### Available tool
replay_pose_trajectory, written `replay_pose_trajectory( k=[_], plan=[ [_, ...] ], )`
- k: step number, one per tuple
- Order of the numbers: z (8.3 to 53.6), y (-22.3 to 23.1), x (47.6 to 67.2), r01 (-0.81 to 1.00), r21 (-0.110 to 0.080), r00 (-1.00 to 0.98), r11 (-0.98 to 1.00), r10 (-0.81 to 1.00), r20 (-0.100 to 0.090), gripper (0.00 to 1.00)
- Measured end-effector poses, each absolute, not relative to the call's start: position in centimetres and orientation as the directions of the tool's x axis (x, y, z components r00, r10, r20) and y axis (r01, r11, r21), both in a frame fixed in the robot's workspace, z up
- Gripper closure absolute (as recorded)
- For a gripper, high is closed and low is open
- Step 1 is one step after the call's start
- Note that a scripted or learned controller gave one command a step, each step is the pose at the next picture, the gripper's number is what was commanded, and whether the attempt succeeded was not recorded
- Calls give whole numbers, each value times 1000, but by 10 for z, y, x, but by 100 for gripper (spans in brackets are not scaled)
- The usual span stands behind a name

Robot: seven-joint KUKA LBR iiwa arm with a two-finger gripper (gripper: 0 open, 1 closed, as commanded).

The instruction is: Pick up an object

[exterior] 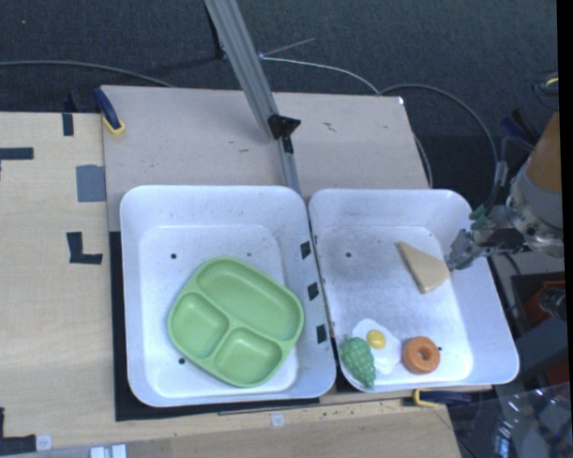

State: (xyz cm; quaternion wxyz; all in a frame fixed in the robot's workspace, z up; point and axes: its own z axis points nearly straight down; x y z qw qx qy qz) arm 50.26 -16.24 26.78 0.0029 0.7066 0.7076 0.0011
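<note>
The right bin [380, 215] holds a tan cheese wedge [422, 265] near its right wall. Along its front edge lie a green leafy vegetable [359, 362], a fried egg [378, 342] and an orange donut [421, 355]. My gripper [459, 249] hangs at the right rim of that bin, just right of the cheese wedge and close to it. Nothing is visibly held between its fingers.
The left bin [145, 219] holds a green divided plate [236, 320]. A metal pole [253, 70] slants in from the top toward the seam between the bins. Cables run across the dark floor at the back.
</note>
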Motion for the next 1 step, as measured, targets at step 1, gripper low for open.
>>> replay_pose_trajectory(
  k=[1],
  plan=[
    [269,-118,516,1000,0,-6,6,1000,1,100]
  ],
)
